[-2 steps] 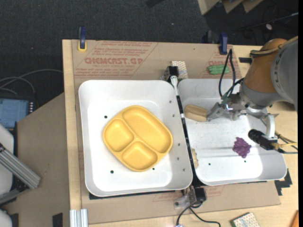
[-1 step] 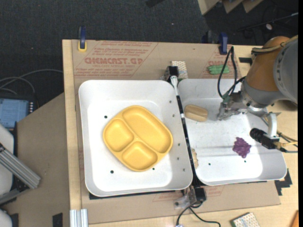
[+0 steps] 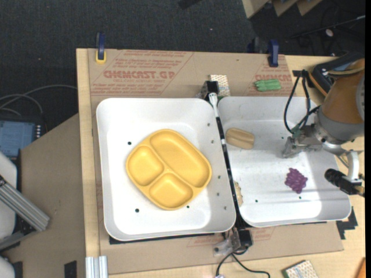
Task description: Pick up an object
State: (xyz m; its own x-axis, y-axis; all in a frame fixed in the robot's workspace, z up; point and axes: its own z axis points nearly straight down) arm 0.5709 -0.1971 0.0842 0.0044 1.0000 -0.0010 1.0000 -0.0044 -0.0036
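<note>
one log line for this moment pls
hand: low in right bin | holding: nothing seen | grapes, bread: loose | tray: left bin

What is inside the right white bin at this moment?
The right bin contains a tan bread-like piece near its left wall and a purple grape bunch. The gripper reaches in; the arm covers the bin's right edge.

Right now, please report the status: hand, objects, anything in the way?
Hand low in right bin, nothing seen held. Purple grape bunch and tan bread roll lie free there. Yellow divided plate in left bin. Nothing blocks.
</note>
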